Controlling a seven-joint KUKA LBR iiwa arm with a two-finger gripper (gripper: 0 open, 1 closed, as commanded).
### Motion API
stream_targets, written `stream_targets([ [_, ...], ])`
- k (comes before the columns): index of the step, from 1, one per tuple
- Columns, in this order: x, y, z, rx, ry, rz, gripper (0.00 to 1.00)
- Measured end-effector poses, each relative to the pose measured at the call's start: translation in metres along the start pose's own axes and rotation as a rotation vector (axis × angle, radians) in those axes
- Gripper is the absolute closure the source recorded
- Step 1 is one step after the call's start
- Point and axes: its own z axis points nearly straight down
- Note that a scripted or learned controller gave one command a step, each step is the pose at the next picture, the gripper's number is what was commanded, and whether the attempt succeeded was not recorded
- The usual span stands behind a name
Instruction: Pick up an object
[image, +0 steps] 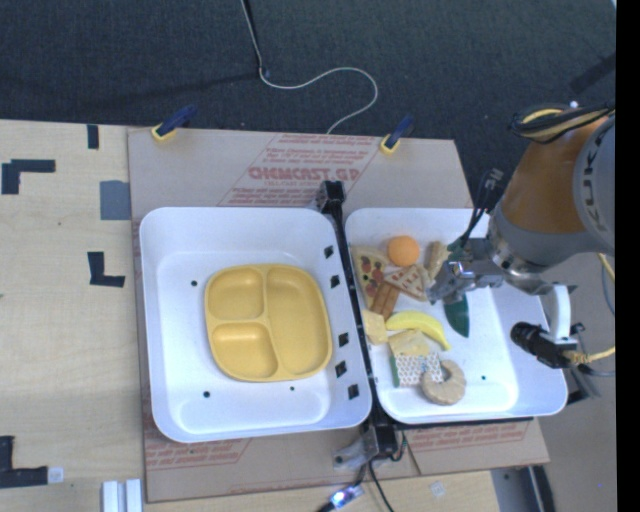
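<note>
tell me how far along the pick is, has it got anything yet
Done: the arm has reached over the right bin, and its gripper sits low by the dark green piece. In hand: nothing visibly held; I can't tell whether it has closed on anything. Left: grasp and lift. The banana, orange ball and donut lie in the right bin, and the yellow tray rests in the left bin.

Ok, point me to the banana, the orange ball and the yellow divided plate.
banana (420, 325): camera view, middle of its curved yellow body, right bin.
orange ball (403, 250): camera view, centre of its round top, right bin.
yellow divided plate (268, 322): camera view, on the ridge where its compartments meet, left bin.
</note>
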Motion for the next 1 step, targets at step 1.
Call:
stream_targets([
  [1,0.0005,0.0006,-0.0230,0.002,0.000,0.000,1.00],
])
